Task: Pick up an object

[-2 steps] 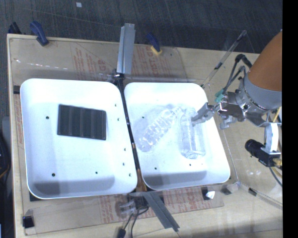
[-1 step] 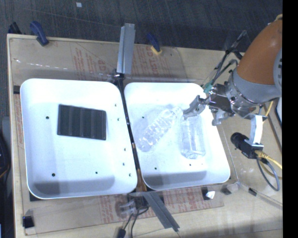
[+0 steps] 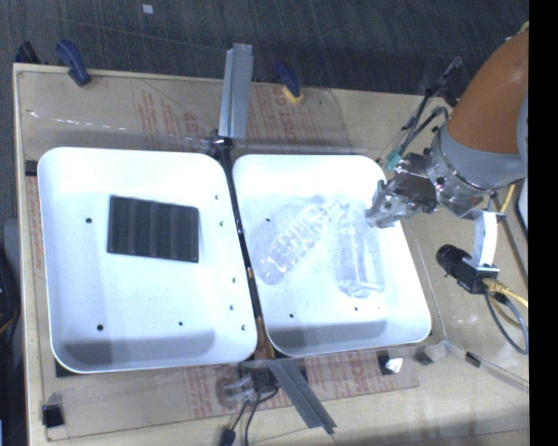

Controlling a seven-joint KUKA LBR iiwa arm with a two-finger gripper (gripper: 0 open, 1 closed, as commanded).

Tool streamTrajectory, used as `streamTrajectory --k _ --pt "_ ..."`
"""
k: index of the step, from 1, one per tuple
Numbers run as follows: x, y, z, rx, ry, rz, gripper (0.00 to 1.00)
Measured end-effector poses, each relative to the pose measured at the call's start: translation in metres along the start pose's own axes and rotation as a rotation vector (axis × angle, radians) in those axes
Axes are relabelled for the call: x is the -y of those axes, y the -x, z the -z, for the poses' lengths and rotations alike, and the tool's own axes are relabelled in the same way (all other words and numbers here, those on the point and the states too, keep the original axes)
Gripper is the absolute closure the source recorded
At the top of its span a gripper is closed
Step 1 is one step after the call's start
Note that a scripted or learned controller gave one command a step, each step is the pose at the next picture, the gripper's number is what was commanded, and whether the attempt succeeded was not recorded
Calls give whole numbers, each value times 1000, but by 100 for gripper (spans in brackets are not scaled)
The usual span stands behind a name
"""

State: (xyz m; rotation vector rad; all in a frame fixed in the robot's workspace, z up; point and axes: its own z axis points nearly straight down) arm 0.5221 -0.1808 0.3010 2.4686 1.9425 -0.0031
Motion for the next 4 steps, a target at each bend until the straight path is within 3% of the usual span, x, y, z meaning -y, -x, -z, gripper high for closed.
streamTrajectory --k 1,2,3,4 --pt "0 0 0 0 0 0 0" --pt "14 23 -13 -1 -2 -54 0" --pt "38 32 68 -1 3 63 0" --pt "44 12 -85 -2 -5 -238 0"
